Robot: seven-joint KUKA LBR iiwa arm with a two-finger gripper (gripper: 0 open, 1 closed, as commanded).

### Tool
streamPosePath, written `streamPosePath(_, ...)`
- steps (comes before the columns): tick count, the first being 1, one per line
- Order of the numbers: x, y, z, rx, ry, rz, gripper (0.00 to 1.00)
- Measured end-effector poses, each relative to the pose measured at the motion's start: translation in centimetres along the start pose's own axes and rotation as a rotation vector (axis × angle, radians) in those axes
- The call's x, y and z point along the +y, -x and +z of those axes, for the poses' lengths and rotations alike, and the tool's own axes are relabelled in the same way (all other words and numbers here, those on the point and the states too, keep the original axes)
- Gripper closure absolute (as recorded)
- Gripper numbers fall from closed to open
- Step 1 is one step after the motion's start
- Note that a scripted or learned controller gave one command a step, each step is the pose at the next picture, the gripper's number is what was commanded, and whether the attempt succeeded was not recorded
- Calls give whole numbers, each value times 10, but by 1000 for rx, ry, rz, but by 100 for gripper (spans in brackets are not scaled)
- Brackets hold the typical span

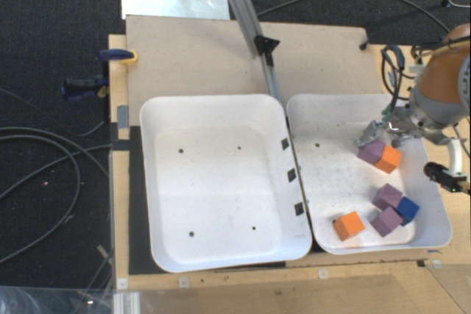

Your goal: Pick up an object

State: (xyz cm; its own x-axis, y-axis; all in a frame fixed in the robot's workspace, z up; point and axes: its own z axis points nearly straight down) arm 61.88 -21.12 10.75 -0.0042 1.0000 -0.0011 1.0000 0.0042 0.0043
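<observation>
In the right bin [324, 180], a purple block [371, 152] lies against an orange block [389, 159] near the far right side. My gripper [378, 131] hangs just above and behind this pair, close to the purple block's top edge. Nothing shows as held. Nearer the front right corner lie a second purple block [387, 196], a blue block [407, 210], a third purple block [385, 221] and a second orange block [349, 225].
The left bin [213, 180] sits beside the right one, with black clips [291, 174] along their shared rim. A slanted metal pole [246, 11] crosses the bench behind the bins. Cables trail by the arm's wrist [441, 84].
</observation>
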Motion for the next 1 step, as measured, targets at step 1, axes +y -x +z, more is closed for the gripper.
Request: streamPosePath(1, -2, 3, 16, 1, 0, 2, 0)
